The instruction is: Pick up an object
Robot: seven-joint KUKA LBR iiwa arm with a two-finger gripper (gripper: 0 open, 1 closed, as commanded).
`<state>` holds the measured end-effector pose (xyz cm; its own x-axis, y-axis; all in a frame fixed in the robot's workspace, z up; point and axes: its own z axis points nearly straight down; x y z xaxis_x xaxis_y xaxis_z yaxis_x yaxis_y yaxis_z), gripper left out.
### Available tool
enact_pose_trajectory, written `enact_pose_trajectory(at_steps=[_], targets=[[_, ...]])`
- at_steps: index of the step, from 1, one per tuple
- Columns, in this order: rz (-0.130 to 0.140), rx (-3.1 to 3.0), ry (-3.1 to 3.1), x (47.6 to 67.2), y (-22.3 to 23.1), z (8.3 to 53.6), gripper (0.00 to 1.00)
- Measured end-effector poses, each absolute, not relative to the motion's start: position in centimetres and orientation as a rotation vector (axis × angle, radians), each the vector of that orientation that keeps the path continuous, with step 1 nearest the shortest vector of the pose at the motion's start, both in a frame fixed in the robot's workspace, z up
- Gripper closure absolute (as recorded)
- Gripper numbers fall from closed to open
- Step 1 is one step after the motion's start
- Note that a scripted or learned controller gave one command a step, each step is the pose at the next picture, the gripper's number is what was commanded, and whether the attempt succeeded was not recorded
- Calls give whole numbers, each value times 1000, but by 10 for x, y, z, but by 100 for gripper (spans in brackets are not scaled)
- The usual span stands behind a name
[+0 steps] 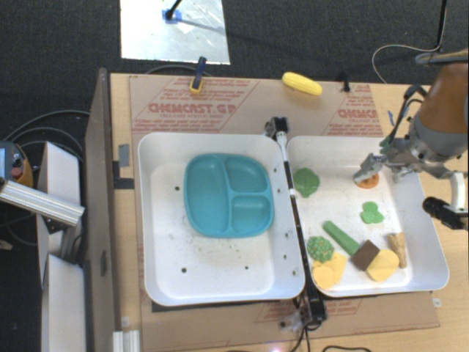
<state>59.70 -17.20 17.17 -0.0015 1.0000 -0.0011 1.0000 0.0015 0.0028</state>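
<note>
The right bin [421,196] holds several toy foods. An orange round piece [368,182] lies near its back right. My gripper [368,170] hangs right over that piece, at or just above it, and hides its far side. Also in this bin are a green leafy piece [305,182], a small green piece [372,213], a green stick [339,237], a broccoli head [319,248], a brown block [364,256], two yellow pieces [329,271] [383,266] and a tan piece [398,246].
The left bin [165,270] bears a teal divided plate [227,196]. A yellow toy [302,83] and a yellow-handled tool [198,75] lie on the cardboard behind the bins. The arm [443,116] enters from the right, with cables beside it.
</note>
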Motion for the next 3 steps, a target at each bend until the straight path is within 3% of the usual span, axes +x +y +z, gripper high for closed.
enact_pose_trajectory(at_steps=[1,2,3], targets=[[-5,2225,2222,569,-200,80,0],[4,2215,2221,573,-199,96,100],[6,2205,2232,633,-123,85,100]])
